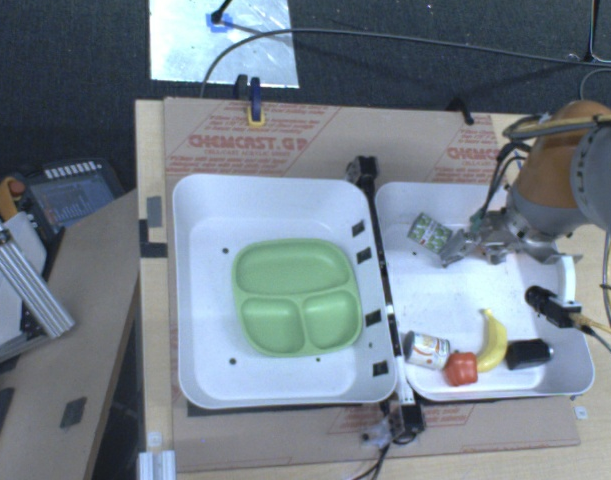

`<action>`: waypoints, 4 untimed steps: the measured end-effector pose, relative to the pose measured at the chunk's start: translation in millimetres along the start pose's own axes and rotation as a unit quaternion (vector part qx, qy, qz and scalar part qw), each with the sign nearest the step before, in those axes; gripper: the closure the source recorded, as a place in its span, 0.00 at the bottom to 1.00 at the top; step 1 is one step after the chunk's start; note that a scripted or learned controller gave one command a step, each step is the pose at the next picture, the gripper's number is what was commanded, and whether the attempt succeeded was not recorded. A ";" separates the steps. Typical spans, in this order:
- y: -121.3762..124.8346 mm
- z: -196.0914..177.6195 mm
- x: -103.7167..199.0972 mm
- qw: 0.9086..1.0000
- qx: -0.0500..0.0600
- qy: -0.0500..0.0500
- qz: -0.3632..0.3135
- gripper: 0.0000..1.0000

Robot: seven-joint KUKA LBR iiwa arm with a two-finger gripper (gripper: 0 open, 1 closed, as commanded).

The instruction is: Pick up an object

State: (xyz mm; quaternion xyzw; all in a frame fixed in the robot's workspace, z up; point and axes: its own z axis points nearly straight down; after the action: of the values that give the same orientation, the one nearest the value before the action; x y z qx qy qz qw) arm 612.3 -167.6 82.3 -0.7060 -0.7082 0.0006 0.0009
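Note:
My gripper [453, 252] is low in the right bin [575, 368], near its back left part, with the grey arm reaching in from the right. Just left of it, close to its tip, lies a small green and white packet [428, 232]; whether they touch I cannot tell. Along the front of the same bin lie a small white can with a red label [426, 348], a red object [462, 369], a yellow banana [493, 340] and a black block [528, 353]. Nothing shows held in the gripper.
The left bin [200, 298] holds a green divided plate [295, 298] in its middle. A black ridge [377, 268] joins the two bins. The bench edge and a grey device [70, 196] lie to the left.

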 end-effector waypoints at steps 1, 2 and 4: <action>1.9 -13.5 -0.4 1.000 -0.003 -0.001 -0.001 1.00; -3.4 -59.8 0.6 1.000 -0.004 -0.001 0.000 1.00; 7.3 -172.8 -4.0 1.000 -0.004 -0.001 -0.001 1.00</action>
State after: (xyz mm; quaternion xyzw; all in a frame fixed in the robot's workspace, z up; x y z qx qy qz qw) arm 619.9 -171.6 255.1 -0.7051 -0.7091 -0.0016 -0.0027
